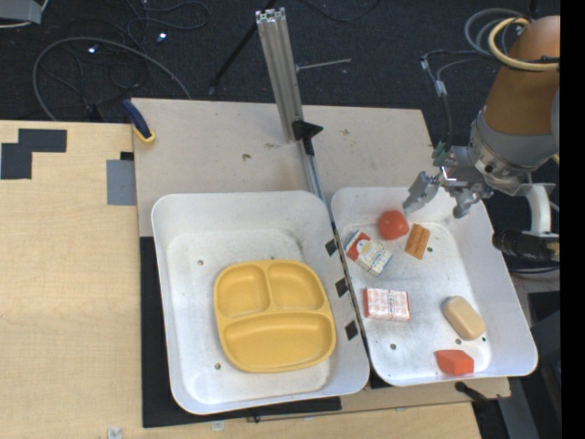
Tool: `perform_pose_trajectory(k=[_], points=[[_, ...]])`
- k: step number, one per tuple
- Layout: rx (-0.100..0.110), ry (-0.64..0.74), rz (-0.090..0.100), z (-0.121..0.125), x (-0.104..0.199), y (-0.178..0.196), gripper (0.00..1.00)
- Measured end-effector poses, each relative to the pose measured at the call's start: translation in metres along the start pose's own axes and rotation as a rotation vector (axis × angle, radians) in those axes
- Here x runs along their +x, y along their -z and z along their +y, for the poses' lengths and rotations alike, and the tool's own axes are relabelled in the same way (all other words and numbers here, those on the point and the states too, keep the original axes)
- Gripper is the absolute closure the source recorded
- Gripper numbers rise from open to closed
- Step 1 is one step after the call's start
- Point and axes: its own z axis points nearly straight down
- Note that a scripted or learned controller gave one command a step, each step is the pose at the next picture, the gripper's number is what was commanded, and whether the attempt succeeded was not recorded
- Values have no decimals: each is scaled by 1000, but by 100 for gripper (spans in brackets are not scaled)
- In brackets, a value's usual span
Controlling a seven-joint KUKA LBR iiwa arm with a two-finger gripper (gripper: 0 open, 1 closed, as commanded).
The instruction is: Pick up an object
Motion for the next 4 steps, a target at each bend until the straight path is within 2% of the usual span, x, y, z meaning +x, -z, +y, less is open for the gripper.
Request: perform_pose_trajectory(k=[1,2,4], points=[[-12,2,-1,2,0,8,0],[-6,1,0,-1,4,-56,0],[-14,1,-1,6,13,-159,0]])
